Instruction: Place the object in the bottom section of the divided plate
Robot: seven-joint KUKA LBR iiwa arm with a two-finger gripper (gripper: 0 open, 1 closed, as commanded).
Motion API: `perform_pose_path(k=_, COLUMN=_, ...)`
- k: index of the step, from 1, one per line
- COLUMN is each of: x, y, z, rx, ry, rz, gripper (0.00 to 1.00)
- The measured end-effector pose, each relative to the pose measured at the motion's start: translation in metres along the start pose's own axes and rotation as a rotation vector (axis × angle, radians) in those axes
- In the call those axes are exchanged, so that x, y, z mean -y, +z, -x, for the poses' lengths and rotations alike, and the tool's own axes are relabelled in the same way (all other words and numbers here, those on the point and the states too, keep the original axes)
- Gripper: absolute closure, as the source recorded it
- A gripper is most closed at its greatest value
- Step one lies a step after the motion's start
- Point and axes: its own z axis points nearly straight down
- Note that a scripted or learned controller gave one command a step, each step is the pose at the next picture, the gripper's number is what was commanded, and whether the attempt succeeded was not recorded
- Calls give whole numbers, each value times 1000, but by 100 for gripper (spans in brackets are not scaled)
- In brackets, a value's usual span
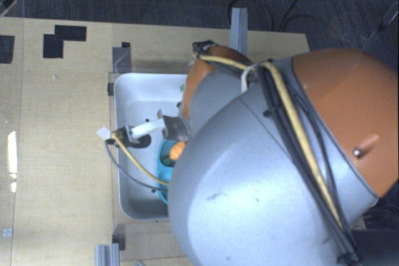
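Note:
A blue divided plate point(165, 165) lies in the left white bin point(134, 196), mostly hidden under the arm. A small orange object point(177, 150) rests on or just over the plate's visible edge; I cannot tell which section it is in. The gripper point(171, 126) reaches in just above the plate and the orange object, largely covered by the arm's own grey and orange body point(262, 165).
A yellow and black cable point(128, 159) loops from the wrist across the bin floor, with a white tag point(142, 129) at its end. The arm covers the right bin. Metal posts point(239, 28) stand at the bin corners on the wooden bench.

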Motion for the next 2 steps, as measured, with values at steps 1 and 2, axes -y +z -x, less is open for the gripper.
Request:
perform_pose_path(k=1, x=0, y=-9, z=-3, rx=-1, ry=-2, rz=-2, gripper=100)
perform_pose_path(k=2, x=6, y=31, z=-2, rx=53, ry=-41, rz=19, gripper=100)
